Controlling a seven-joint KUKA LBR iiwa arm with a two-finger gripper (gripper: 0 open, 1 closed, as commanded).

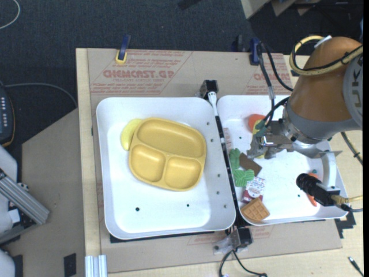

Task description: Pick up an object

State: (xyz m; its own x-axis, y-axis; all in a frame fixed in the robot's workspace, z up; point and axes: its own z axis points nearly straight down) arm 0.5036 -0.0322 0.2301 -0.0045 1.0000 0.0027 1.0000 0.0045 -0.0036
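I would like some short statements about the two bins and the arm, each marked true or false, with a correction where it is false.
1. The yellow divided plate lies in the left bin. True.
2. The plate has three compartments. True.
3. The small items, such as the waffle toy and the green toy, lie in the left bin. False: they lie in the right bin, along its left side.
4. The arm reaches over the left bin. False: it is over the right bin.
5. An orange object lies near the right bin's far edge. True.
6. The bins rest on bare metal. False: they rest on a cardboard sheet.
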